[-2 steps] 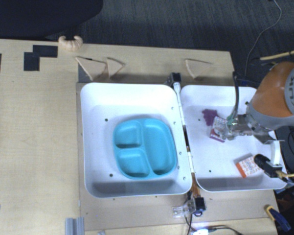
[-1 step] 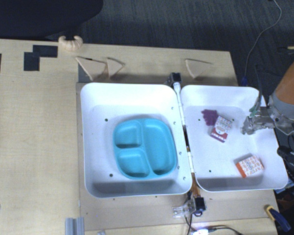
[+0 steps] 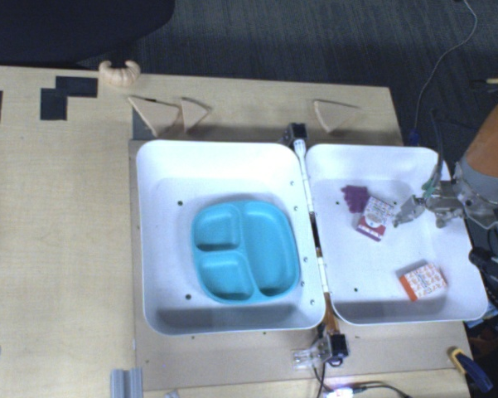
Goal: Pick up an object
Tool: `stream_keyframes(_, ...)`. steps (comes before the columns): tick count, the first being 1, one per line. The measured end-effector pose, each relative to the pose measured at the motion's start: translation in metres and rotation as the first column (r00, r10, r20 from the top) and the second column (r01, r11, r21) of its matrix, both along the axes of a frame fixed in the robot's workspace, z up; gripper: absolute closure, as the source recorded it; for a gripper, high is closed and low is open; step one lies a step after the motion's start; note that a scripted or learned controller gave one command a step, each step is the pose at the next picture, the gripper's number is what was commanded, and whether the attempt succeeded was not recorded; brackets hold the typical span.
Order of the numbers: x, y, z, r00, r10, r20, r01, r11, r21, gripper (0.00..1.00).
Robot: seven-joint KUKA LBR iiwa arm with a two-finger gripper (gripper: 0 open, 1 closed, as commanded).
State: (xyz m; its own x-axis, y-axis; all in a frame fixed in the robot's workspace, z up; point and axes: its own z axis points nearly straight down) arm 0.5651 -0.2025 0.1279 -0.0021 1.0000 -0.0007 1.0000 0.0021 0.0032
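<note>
Two white bins sit side by side on a pale wooden bench [image 3: 58, 247]. The left bin [image 3: 161, 181] holds a blue tray [image 3: 245, 250] with three compartments, lying flat in the middle of the bin floor.

The right bin [image 3: 348, 297] holds three small things. A purple piece [image 3: 355, 196] lies toward the far left part of the floor. Just beside it, to its near right, is a packet [image 3: 374, 218] in dark red and white, tilted; the two look to be touching or nearly so, but the view cannot settle which. An orange box [image 3: 422, 281] with a white patterned face lies apart from them, toward the near right corner of the bin.

The arm [image 3: 490, 152] reaches in from the right, its orange band above the wrist showing at the frame's edge. The gripper [image 3: 416, 207] is low over the right side of the right bin, pointing left toward the packet. Its tip is just right of the packet. How far the fingers are spread cannot be told from this view, and nothing is seen held between them. The orange box lies nearer the camera than the gripper, well clear of it.

A black clip [image 3: 297, 133] sits at the far end of the seam between the bins, and wires [image 3: 336, 351] show at the near end.
</note>
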Motion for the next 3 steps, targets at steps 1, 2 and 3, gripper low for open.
stream_keyframes(1,-0.048,0.024,-0.041,1.000,0.000,0.004,0.000,1.000,-0.001,0.00)
stream_keyframes(2,-0.045,0.024,-0.029,1.000,-0.001,0.010,0.001,1.000,-0.003,1.00)
stream_keyframes(3,-0.046,0.024,-0.029,1.000,0.000,0.010,0.000,1.000,-0.003,0.00)
